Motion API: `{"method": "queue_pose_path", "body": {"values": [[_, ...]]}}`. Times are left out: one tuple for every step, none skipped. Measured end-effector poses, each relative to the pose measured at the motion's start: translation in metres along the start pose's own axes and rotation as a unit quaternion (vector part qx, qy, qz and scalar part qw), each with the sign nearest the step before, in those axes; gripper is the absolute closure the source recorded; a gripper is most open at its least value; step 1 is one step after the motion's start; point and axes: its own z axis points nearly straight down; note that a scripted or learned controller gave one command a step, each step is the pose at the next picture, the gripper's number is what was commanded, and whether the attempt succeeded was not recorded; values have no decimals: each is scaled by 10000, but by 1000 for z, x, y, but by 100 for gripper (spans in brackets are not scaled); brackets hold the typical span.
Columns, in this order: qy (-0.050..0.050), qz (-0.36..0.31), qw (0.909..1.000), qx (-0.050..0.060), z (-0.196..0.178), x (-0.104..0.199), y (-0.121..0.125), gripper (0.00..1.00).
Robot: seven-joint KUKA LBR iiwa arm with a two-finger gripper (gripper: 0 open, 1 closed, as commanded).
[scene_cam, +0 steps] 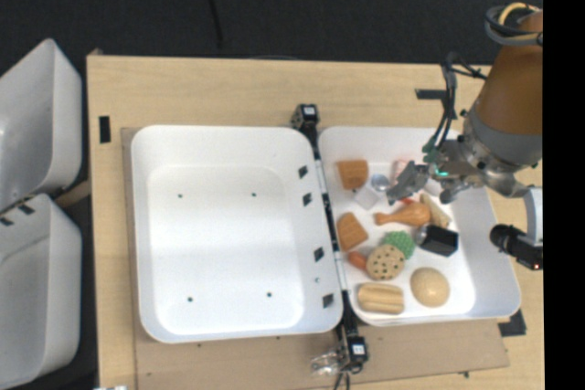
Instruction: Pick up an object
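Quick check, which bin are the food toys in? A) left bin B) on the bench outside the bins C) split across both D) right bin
D: the bread roll, cookie and egg all lie in the right bin, on the arm's side.

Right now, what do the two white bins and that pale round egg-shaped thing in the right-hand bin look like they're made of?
The two shallow white bins look like moulded plastic: smooth, rounded corners, faint sheen. The pale, rounded egg-shaped object looks like toy food, plastic or painted wood; its surface is even and matte, but the picture is too coarse to decide.
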Motion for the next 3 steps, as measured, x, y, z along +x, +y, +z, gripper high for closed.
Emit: {"method": "queue_pose_path", "body": {"values": [[-3,-11,10000,6,75,19,66,0],[-4,24,10000,31,177,6,82,0],[-8,34,10000,19,171,-32,30,0]]}}
